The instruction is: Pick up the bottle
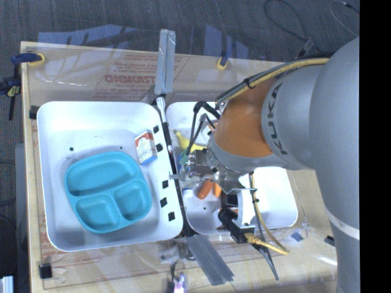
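Observation:
The grey arm with its orange band (244, 130) reaches in from the right and hangs over the right bin (278, 203). My gripper (198, 177) is low at that bin's left side, close to the divider between the bins. Just beneath it lies a small orange object (205, 190), partly covered by the wrist. A yellow object (183, 141) lies a little farther back along the same wall. In the left bin (73, 118), a small white item with a red label (145, 146) rests by the right wall; it may be the bottle, though I cannot be sure.
A blue divided plate (109, 191) takes up the front middle of the left bin. Cables and a yellow hose (263, 231) trail from the wrist across the right bin's front. A grey bar (165, 60) stands behind the bins, and another (211, 258) lies in front.

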`<action>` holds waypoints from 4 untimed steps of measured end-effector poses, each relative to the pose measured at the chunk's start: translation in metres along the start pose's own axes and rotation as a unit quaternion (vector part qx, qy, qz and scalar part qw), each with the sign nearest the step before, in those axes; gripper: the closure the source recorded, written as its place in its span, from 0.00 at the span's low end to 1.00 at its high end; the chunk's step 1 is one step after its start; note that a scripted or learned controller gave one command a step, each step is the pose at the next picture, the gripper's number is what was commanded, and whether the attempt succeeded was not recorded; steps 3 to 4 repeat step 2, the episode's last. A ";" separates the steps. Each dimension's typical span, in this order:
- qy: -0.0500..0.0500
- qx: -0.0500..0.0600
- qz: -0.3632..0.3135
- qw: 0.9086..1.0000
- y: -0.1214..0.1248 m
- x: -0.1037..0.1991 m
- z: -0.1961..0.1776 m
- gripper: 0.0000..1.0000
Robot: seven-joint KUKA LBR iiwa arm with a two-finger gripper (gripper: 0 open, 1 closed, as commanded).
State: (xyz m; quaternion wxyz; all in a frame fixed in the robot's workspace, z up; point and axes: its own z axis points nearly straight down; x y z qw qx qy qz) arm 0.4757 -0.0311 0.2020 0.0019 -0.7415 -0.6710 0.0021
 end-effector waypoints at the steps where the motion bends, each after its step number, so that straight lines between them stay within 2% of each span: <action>1: 0.000 -0.002 0.012 1.000 0.002 -0.008 -0.054 1.00; 2: 0.000 0.002 0.133 0.991 -0.006 0.050 -0.001 1.00; 4: 0.000 0.002 0.133 0.991 -0.006 0.050 -0.001 1.00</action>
